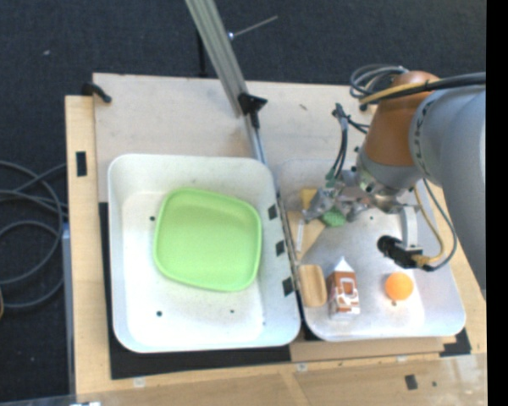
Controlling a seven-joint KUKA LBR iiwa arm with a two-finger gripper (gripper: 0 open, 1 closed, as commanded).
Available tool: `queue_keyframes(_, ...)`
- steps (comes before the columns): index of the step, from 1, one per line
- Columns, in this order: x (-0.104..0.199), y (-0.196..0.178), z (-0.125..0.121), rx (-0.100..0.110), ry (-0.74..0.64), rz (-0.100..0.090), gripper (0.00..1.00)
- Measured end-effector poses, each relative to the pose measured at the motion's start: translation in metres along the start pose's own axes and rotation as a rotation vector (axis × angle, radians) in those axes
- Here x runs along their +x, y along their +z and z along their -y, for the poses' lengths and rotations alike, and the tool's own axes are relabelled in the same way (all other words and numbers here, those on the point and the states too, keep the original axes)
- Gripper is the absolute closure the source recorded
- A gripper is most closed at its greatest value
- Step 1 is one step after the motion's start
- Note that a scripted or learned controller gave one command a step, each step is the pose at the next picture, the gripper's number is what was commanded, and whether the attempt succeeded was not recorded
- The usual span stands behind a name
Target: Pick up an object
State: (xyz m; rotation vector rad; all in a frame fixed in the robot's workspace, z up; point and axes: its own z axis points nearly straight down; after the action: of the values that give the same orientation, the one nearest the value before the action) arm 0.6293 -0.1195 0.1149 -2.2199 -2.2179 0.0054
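Observation:
My gripper [332, 205] hangs low over the far left part of the right bin [444, 311], under the orange-banded wrist. A small green object [333, 220] lies right below the gripper, touching or nearly touching it; whether it is held I cannot tell. Just left of it, a yellow piece [309, 198] rests by the bin's left wall. Near the front of this bin stand a brown and white carton [344, 288], a tan block [311, 285] to its left and an orange ball [398, 287] to its right.
The left bin [135, 311] holds a light green square plate [208, 238]. A slanted metal rail [224, 53] rises from the back between the bins. The arm covers the right bin's far right corner.

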Motion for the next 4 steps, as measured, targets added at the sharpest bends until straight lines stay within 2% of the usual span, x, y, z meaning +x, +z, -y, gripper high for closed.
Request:
queue_keyframes(1,-0.001,-0.016,-0.003,-0.011,0.001,0.001,1.00)
queue_keyframes(2,-0.007,-0.078,-0.006,-0.011,0.000,0.001,1.00)
queue_keyframes(3,-0.008,-0.106,-0.006,-0.008,0.000,0.001,1.00)
queue_keyframes(4,0.033,-0.114,0.008,-0.007,-0.003,-0.001,1.00)
